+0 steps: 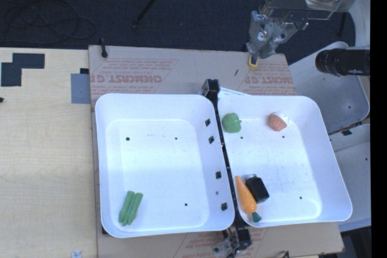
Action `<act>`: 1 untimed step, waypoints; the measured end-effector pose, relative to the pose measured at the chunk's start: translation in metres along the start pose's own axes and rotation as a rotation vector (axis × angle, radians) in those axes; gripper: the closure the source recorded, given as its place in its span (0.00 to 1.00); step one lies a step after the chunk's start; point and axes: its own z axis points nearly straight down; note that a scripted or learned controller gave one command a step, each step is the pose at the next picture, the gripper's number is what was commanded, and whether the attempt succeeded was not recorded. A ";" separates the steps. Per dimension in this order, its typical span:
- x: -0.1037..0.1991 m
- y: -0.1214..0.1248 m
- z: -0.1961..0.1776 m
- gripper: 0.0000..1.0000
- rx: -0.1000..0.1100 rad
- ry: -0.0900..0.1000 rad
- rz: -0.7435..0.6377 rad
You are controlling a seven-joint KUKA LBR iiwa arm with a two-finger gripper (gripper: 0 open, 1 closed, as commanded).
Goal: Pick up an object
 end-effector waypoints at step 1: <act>0.000 0.000 0.001 0.00 0.001 0.000 -0.002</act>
